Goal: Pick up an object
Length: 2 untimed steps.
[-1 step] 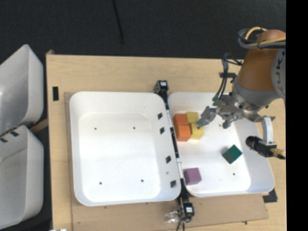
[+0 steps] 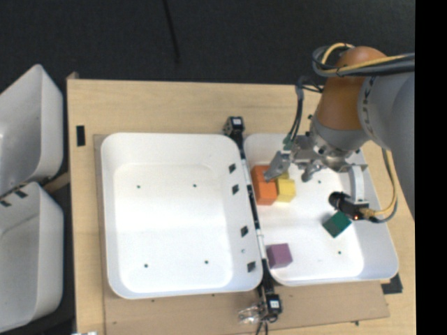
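Seen from above at a slant, a pale wooden table (image 2: 167,107) carried two shallow white bins side by side. Nothing could be made out in the left bin (image 2: 174,215) beyond a few small dark dots on its floor. The right bin (image 2: 349,257) held four small blocks. An orange block (image 2: 263,187) sat near the bin's left wall, and a yellow block (image 2: 286,189) lay touching its right side. A purple block (image 2: 279,255) rested lower down, close to the same wall and well apart from the other two. A green block (image 2: 337,223) lay tilted toward the right part of the bin, just beside a small black fitting with a cable.

Reaching in from the right, the grey arm with its orange band (image 2: 346,96) hung over the upper part of the right bin. Its tool (image 2: 297,171) sat just above the orange and yellow blocks. The fingers (image 2: 277,165) stood apart, one toward the orange block and the other to the right of the yellow one, with no block clamped between them. Whether either finger touched a block could not be told.

White moulded shapes (image 2: 28,208) stood off the table's left edge against a dark floor.
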Motion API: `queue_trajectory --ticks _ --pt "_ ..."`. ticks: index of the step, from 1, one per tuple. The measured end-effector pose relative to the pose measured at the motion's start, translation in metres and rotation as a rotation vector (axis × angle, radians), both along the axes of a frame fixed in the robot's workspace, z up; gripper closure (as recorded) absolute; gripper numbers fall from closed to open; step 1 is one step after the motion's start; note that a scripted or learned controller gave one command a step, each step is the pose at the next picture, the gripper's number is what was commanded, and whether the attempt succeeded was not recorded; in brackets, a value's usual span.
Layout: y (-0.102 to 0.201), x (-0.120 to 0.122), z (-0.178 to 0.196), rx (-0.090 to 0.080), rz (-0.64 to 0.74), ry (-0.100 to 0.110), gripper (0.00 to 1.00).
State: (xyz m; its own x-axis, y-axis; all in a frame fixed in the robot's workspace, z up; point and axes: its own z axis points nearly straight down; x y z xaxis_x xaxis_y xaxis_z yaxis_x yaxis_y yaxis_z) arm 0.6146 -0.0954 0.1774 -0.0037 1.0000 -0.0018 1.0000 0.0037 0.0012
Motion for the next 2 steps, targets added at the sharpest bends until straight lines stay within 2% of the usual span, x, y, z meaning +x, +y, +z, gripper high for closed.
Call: queue_trajectory --ticks 1,2 --pt "-0.016 0.018 -0.043 -0.002 -0.001 -0.017 0.00" --pt "-0.008 0.046 -0.065 -0.002 -0.004 -0.005 0.00"
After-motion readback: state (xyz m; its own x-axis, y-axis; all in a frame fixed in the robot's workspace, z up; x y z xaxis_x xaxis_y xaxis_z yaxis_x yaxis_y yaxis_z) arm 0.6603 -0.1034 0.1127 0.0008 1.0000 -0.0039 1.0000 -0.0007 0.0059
